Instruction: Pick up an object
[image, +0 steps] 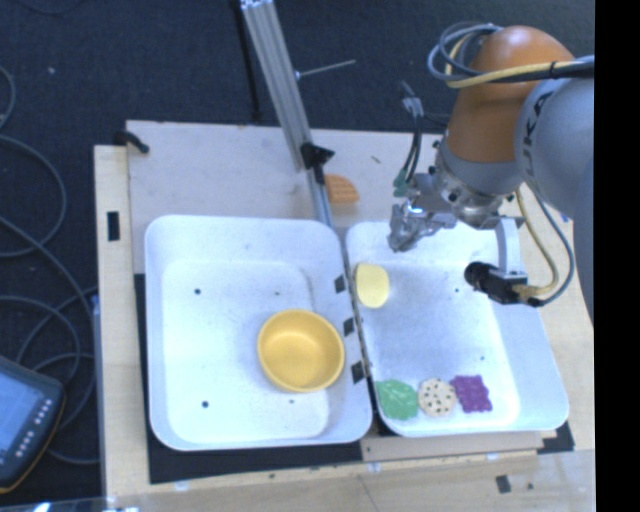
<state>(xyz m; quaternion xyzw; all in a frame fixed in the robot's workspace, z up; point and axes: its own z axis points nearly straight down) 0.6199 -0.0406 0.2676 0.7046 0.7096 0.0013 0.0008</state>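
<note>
Two shallow white bins are sitting side by side on the pale surface (200, 170). The left bin (190, 250) is holding a single yellow bowl (300, 349), which is standing upright toward the bin's right near part, with its hollow facing up. The right bin (520, 370) is carrying four small things: a pale yellow piece (372, 285) is lying at its left wall, just beside the divide between the bins, while a green piece (397, 398), a speckled round cookie (436, 397) and a purple piece (471, 393) are lying in a row along its near edge, each close beside the next. The grey arm with its orange band (500, 75) is reaching in from the right, and the gripper (405, 232) is hanging over the far left corner of the right bin, above and apart from the pale yellow piece. Nothing is showing between the fingers; whether they are spread or pressed together cannot be told. A small orange thing (342, 190) is lying on the surface beyond the bins.
</note>
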